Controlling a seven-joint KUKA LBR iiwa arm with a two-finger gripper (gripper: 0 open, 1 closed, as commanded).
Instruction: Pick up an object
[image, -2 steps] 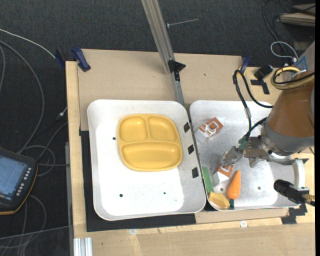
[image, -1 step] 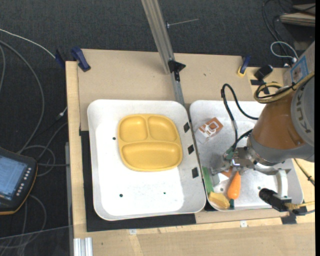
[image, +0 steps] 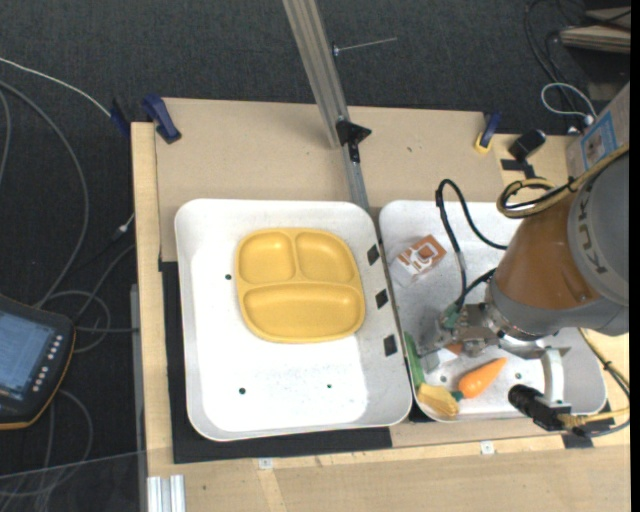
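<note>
Looking down on the bench (image: 300, 130), I found the gripper (image: 462, 335) low inside the right bin (image: 400, 225), at the end of the grey arm (image: 560, 270) with its orange band, which reached in from the right. How its jaws stood I could not tell from above; the wrist hid them, and I saw nothing clearly held.

Just beside the gripper, toward the near edge of the bin, lay the carrot (image: 481, 376), tilted, its tip pointing up and right. Beyond that, nearer the bin's front left corner, sat a tan piece (image: 437, 401), and between it and the gripper a thin green strip (image: 413, 358) ran along the bin wall. Further away from me, well apart from the gripper, a small orange and white box (image: 421, 254) rested on the bin floor. A black cable (image: 450, 225) looped above it, running toward the arm.

To the gripper's left, the left bin (image: 200, 330) held a yellow tray (image: 299, 284) with three compartments, well apart from the gripper.
</note>
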